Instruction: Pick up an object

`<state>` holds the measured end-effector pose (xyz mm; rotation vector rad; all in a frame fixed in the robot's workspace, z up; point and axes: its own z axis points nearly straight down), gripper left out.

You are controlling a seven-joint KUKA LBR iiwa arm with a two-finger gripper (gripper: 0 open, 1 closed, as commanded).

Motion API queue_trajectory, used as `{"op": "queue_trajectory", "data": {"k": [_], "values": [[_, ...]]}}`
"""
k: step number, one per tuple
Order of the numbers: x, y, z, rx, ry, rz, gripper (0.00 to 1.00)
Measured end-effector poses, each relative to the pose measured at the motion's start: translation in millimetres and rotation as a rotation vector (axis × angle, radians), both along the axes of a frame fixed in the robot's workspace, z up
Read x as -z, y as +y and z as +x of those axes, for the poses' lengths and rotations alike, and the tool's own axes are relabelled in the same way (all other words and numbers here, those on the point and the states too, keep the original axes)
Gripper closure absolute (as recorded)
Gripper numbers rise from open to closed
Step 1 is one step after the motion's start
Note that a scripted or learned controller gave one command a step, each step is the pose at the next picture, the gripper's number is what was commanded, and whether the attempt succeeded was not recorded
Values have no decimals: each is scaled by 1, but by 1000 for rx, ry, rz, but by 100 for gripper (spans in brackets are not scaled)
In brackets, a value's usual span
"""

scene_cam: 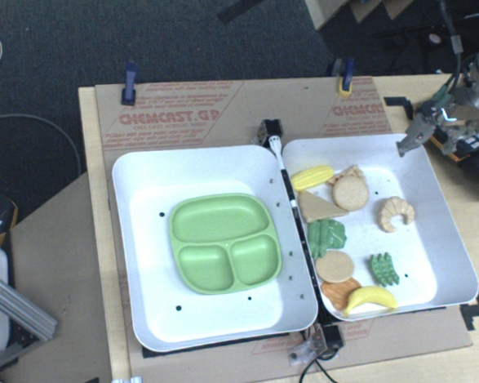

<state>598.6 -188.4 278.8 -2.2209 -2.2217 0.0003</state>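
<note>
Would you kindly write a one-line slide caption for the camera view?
Green divided plate in the left bin; toy foods fill the right bin, with the hand near its far corner.
</note>
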Motion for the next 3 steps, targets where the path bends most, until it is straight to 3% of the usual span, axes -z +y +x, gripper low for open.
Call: {"op": "queue_trajectory", "data": {"k": [2, 3], "values": [[98, 212, -124, -10, 14, 6, 0], [84, 205, -119, 2, -1, 0, 100]]}}
